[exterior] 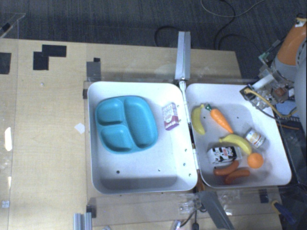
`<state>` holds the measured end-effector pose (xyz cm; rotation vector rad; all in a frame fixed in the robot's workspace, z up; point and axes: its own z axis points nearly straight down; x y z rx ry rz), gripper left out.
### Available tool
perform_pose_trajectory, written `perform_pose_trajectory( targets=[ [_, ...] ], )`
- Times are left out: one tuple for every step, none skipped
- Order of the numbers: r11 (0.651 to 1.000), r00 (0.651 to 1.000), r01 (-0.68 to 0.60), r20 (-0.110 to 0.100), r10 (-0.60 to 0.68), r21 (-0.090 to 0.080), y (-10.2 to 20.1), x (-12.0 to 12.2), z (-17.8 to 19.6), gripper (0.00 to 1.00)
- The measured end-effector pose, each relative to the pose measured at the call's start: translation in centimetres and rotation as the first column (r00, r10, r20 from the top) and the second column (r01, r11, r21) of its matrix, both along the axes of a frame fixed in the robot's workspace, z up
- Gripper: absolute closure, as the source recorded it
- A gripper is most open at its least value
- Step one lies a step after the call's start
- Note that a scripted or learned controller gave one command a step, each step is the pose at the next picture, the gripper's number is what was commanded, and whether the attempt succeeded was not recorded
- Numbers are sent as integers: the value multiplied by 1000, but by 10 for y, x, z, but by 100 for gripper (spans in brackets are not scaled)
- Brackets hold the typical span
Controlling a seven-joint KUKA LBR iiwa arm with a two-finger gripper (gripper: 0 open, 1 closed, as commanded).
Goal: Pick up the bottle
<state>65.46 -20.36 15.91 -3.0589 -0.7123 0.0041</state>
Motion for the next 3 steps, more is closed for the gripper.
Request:
perform_pose_trajectory(
  targets=[
    [1000, 1000, -16, 7, 16, -1, -1, 0, -73, 100],
    [995, 995, 96, 6, -96, 0, -1, 8, -73, 100],
    [998, 998, 67, 1, -67, 2, 46, -9, -37, 100]
  ],
)
